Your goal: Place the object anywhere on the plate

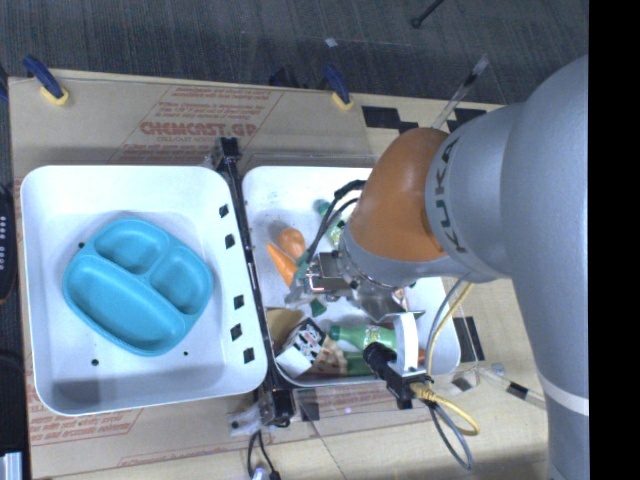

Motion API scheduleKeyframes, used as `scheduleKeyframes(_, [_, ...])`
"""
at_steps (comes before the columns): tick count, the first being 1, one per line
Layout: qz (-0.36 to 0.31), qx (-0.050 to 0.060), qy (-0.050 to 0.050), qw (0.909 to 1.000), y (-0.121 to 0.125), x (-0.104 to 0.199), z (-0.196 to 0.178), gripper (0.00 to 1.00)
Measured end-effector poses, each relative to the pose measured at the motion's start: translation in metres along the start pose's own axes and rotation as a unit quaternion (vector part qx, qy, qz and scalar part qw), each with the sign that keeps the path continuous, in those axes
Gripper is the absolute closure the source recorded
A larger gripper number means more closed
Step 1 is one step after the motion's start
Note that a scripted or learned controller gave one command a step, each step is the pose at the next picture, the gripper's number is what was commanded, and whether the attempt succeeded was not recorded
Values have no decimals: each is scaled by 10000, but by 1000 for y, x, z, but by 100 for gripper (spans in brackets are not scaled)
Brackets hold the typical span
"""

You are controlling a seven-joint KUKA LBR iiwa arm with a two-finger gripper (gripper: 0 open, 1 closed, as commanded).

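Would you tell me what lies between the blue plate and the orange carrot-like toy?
In the camera view, bare white bin floor, then the black divider where both bins meet, separates the blue plate from the orange toy.

My one camera's fixed above the surface [90,438], angled down over both bins [40,298], arm [500,198] crowding the right one.

You've got two shallow white plastic bins side by side: left bin [40,268] at 9 o'clock, right bin [265,193] near centre. They sit on a tan cardboard sheet with red print [200,118], running along 12 o'clock of the bins. Two blue spring clamps with yellow tips hold its top edge: one [45,80] at 10 o'clock, one [338,86] at 12. A black divider strip [240,238] runs between the bins. Yellow cable loop [450,413] at 5 o'clock. Dark ribbed floor mat [200,13] across the top.
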State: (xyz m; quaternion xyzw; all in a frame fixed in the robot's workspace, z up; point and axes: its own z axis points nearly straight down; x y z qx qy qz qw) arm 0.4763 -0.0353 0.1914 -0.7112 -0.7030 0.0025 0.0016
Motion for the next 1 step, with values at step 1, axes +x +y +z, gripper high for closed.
scheduleKeyframes(1, [3,-1,1,10000,0,0,0,0])
